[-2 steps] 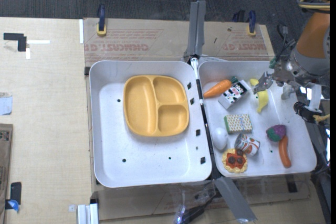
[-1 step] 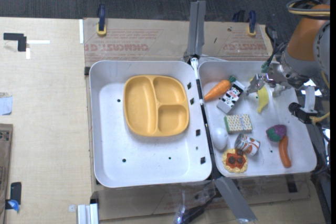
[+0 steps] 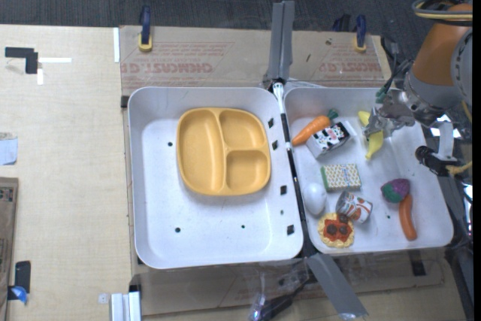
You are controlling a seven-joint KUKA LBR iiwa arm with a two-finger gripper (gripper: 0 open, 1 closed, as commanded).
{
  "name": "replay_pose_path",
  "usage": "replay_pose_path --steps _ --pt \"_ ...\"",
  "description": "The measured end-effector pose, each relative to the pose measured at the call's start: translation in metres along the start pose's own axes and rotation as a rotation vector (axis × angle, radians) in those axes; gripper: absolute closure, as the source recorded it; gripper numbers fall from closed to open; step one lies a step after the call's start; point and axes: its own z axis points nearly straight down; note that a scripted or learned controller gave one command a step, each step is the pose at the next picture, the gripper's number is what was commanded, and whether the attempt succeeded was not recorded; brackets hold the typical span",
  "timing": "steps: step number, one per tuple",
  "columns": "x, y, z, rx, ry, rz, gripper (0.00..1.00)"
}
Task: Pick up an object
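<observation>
**Fingers low over the banana in the right bin**

Fingers (image 3: 378,125) down at the upper right of the right bin (image 3: 443,233), right over a yellow banana (image 3: 373,145); spread or pressed together, cannot tell, nor whether pinching it. Just left of them: carrot (image 3: 311,129), black-and-white cow-patterned box (image 3: 330,138). Lower down: green speckled sponge (image 3: 341,177), white egg (image 3: 313,198), small can (image 3: 354,207), pizza slice (image 3: 337,231), purple toy with green top (image 3: 396,189), orange sausage (image 3: 407,219). Left bin (image 3: 150,229) with a yellow divided plate (image 3: 223,150). Red lettering on the cardboard (image 3: 203,56) behind the bins, reading "CHEMCAST".
</observation>
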Motion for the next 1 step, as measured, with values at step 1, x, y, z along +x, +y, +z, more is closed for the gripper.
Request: replay_pose_path --steps 1 --pt "0.0043 0.0218 -0.0922 -0.004 -0.001 0.023 1.0"
